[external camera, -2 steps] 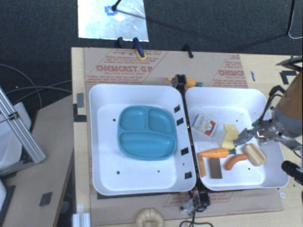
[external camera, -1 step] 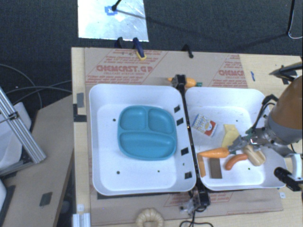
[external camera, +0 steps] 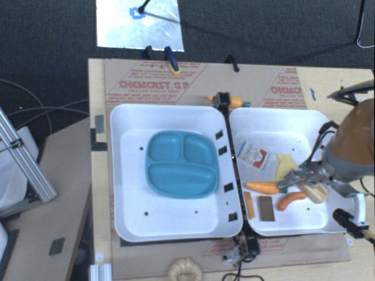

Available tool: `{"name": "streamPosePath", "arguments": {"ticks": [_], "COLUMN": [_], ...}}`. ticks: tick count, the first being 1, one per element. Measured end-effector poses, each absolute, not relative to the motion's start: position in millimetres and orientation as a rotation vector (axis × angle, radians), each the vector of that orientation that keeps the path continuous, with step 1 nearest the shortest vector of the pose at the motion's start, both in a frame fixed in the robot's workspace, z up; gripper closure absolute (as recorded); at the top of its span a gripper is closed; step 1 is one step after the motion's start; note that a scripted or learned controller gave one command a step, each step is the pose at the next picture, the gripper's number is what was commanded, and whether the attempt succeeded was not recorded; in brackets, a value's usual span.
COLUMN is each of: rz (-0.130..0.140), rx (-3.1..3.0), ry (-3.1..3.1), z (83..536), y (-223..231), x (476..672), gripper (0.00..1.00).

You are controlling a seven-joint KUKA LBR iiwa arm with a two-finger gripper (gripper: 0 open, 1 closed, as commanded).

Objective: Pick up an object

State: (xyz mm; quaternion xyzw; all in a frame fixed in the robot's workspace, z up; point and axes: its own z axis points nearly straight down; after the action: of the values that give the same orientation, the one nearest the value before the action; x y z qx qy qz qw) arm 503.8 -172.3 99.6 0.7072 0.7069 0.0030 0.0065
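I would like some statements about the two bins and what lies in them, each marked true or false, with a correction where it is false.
1. The blue divided plate lies in the left bin. True.
2. The carrot lies on the blue plate. False: it lies in the right bin, apart from the plate.
3. The gripper is over the right bin, near the carrot and the sausage. True.
4. The small printed packet is in the left bin. False: it is in the right bin.
5. A brown flat piece lies in the right bin. True.
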Motion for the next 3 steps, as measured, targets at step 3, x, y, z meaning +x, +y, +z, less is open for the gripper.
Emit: {"name": "streamPosePath", "arguments": {"ticks": [3], "rz": [0.005], "rx": [2.212], "ry": [2.222], "z": [196.9], "y": [-172.2], "x": [513.5], "gripper": [1.0]}}
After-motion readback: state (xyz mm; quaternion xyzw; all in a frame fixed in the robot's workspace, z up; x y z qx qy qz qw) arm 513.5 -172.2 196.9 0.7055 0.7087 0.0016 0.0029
